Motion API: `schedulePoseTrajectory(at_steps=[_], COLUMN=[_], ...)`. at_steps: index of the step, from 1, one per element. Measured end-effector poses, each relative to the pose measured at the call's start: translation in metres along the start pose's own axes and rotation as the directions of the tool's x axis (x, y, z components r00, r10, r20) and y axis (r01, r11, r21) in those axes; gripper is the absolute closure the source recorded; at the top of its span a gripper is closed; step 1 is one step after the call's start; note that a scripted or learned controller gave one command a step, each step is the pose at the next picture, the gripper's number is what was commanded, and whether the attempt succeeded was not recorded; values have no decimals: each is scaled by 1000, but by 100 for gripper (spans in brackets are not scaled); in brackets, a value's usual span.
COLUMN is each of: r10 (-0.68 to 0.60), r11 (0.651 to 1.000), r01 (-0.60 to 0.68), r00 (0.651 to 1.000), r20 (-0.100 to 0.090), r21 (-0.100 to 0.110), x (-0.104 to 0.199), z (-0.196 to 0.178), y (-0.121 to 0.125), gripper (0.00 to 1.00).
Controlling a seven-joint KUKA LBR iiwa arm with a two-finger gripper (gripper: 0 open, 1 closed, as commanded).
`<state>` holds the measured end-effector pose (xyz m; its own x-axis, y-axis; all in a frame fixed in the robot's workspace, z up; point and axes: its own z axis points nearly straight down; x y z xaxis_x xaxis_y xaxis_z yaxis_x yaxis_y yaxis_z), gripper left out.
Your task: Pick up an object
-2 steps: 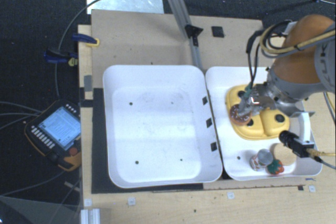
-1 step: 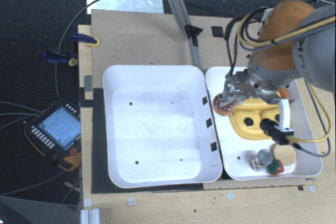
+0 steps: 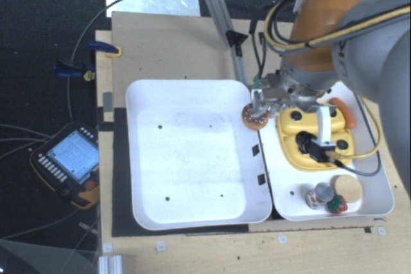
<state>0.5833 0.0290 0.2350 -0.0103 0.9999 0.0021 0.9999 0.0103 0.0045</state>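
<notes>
donut (image 3: 255, 117), a small brown ring, sits right under the gripper (image 3: 258, 101), on the strip where the two bins meet. whether it is pinched or merely underneath, i cannot tell. the gripper hangs from the grey wrist with the orange band (image 3: 321, 16), which reaches in over the right bin (image 3: 379, 202). behind the wrist lies a yellow toy (image 3: 302, 138), and further toward the bin's near edge a small cluster of bits (image 3: 331, 194). the left bin (image 3: 138, 202) lies beyond the donut. as i judge it, the coming move turns on the donut lying straight below.
</notes>
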Motion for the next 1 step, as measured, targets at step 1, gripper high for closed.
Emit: schedulePoseTrajectory(at_steps=[1], r10=[0], r11=[1000], r01=[0], r00=[1000], r20=[0], r21=[0], x=[50], z=[7], y=[30], gripper=[100])
